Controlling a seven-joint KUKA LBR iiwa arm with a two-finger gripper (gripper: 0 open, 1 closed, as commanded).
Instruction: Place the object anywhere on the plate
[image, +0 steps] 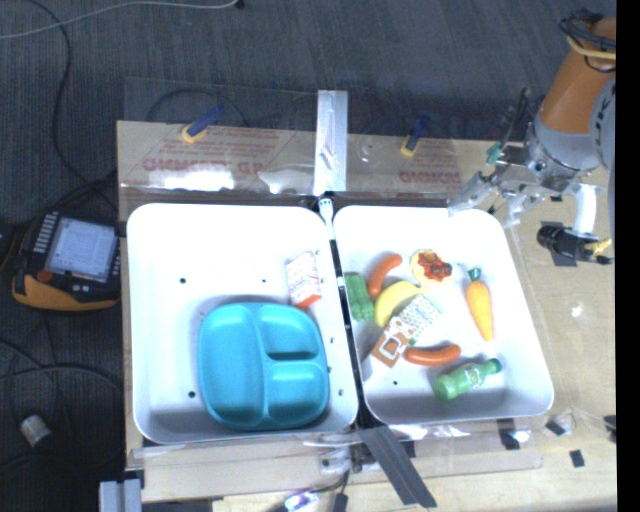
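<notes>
Hand (497, 188) above right bin's (520, 300) far corner | plate (262, 366) well apart, left bin (160, 300)

A single fixed camera looks down from above the bench at a slight slant, far enough back to take in both white bins, the left bin (160, 250) and the right bin (510, 280), side by side with dark floor around the bench. The far edge of the bench sits toward the top of the frame and the near edge toward the bottom. The robot arm (575, 95) enters at the upper right corner, partly cut off by the frame.
</notes>
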